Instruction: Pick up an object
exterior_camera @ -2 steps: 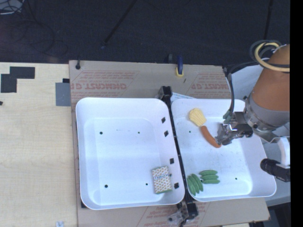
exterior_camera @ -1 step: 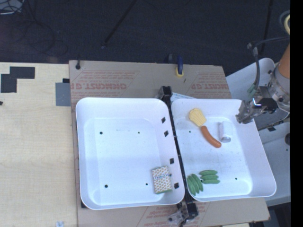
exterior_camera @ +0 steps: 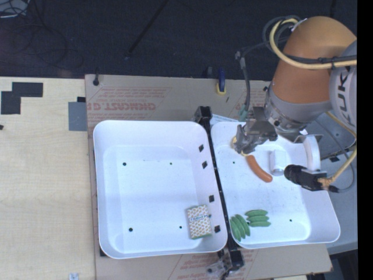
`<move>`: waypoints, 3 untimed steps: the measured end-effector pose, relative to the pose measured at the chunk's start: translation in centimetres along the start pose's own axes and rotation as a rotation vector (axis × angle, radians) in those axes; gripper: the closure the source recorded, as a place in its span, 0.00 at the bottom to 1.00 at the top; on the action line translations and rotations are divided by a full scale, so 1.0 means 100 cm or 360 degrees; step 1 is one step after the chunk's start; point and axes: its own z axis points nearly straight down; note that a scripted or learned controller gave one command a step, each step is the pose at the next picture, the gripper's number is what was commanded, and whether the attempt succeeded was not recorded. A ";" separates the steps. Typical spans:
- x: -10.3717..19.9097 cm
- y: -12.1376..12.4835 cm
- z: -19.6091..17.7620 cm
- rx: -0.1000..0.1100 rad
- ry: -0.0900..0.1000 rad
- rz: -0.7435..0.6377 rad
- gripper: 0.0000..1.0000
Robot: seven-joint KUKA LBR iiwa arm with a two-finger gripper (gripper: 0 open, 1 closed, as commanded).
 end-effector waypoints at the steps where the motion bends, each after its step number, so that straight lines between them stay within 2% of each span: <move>1: -0.090 -0.031 -0.063 -0.0015 -0.0013 0.0034 1.00; 2: -0.220 -0.072 0.045 0.0013 -0.0009 0.0043 1.00; 3: -0.214 -0.068 0.029 -0.0003 -0.0006 0.0025 1.00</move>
